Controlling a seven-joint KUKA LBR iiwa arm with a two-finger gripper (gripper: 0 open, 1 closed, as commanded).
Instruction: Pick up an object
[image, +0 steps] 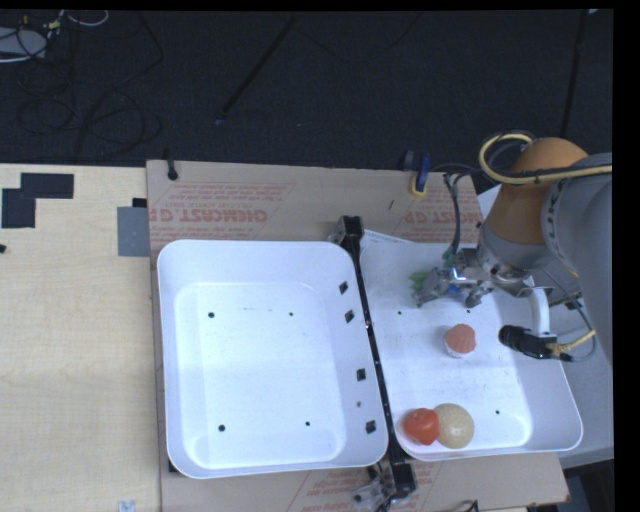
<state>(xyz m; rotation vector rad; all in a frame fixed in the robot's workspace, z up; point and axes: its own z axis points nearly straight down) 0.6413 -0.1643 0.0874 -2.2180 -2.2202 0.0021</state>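
In the right bin (548, 428) lie three small things. A round pinkish-orange piece with a pale top (460, 340) rests near the bin's middle. A red rounded object (422, 425) sits at the front edge, touching a pale beige ball (454, 425) on its right. My gripper (447, 284) hangs low over the bin's back part, up and a little left of the pinkish piece. Nothing shows between its fingers. A small green bit (420, 281) lies just left of the gripper.
The left bin (180, 300) is separated from the right one by a black divider with clips (362, 330). The arm's grey body and orange band (535, 200) fill the right rear. Cables loop beside the wrist. Cardboard lies under both bins.
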